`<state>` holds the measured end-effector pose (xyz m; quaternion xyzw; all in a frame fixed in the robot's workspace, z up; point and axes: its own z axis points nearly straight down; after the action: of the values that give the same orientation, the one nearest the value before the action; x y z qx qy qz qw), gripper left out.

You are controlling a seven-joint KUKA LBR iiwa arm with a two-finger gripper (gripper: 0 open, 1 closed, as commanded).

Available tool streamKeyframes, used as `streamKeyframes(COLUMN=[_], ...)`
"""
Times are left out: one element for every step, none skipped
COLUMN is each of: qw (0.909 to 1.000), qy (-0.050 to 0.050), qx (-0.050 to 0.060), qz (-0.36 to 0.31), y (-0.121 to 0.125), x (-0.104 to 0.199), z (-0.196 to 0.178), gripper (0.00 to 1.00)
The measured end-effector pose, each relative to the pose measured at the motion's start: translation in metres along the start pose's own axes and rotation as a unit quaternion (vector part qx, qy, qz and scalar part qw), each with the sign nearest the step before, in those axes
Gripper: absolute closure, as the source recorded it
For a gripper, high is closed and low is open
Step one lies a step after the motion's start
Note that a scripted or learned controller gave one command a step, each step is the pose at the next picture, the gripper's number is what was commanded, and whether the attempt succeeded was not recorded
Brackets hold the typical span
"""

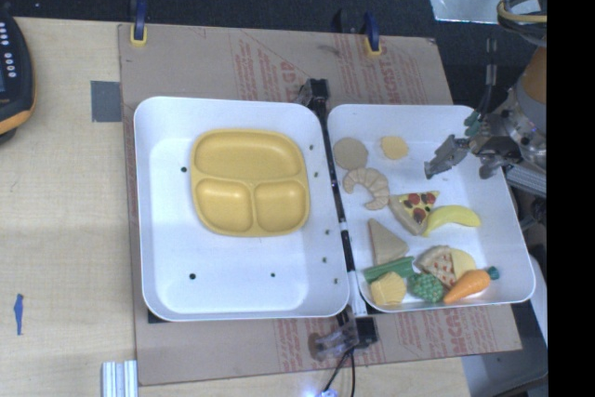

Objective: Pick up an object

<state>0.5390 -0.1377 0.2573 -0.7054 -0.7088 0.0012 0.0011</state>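
Camera view: the grey two-finger gripper [470,161] was seen over the upper right of the right white bin [521,242], its dark fingers [444,159] spread apart with nothing between them. Plastic toy foods were left in that bin, a yellow banana [453,218] and a pizza slice [416,207] nearest the gripper, an orange carrot [468,284] lower down. A yellow divided plate [249,180] was lying in the left white bin [167,284].

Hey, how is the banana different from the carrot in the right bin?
The banana is yellow and curved; the carrot is orange, straight and tapered, with a green tip. The banana lies mid-bin against the pizza slice; the carrot lies by the bin's near edge. Both are toy foods lying flat in the right bin.
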Motion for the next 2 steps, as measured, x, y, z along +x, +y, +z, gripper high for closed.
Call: streamKeyframes(qw=[1.0000,1.0000], qy=[0.002,-0.002], qx=[0.006,-0.001], qz=[0.000,0.000], y=[-0.043,-0.017], x=[0.033,0.036], z=[0.104,0.166], gripper=[0.00,0.00])
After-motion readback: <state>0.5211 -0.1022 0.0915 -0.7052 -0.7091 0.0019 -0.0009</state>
